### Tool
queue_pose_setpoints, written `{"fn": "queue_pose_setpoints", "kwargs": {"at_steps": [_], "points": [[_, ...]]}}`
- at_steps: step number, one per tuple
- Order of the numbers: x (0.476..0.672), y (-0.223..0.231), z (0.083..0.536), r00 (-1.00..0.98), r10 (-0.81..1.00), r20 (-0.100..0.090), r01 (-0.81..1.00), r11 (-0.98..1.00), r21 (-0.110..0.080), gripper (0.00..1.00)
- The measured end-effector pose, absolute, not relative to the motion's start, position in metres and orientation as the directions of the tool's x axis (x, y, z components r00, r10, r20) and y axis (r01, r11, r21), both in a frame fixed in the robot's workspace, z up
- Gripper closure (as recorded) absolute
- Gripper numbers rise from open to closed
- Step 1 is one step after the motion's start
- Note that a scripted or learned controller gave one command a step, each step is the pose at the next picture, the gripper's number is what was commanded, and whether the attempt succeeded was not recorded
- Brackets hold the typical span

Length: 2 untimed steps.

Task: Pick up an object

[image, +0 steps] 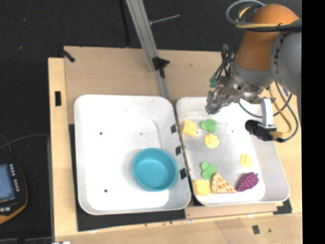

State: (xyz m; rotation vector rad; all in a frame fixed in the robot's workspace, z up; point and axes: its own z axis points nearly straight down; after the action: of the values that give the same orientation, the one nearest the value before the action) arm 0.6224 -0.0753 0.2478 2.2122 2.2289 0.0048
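My hand (216, 103) hangs over the right bin's far end; the green piece (208, 125) lies just below-left of it. I cannot tell my grip state.

Bench (111, 70): tan board surface. Bore two shallow white bins side by side, touching along one edge: left bin (101, 121) and right bin (269, 177). A slanted metal pole (144, 32) stood behind the left bin.
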Motion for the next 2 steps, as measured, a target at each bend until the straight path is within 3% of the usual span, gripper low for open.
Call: {"fn": "queue_pose_setpoints", "kwargs": {"at_steps": [2], "points": [[0.646,0.025,0.244,-0.007,1.0,0.0,1.0,0.007,0.002,1.0]]}}
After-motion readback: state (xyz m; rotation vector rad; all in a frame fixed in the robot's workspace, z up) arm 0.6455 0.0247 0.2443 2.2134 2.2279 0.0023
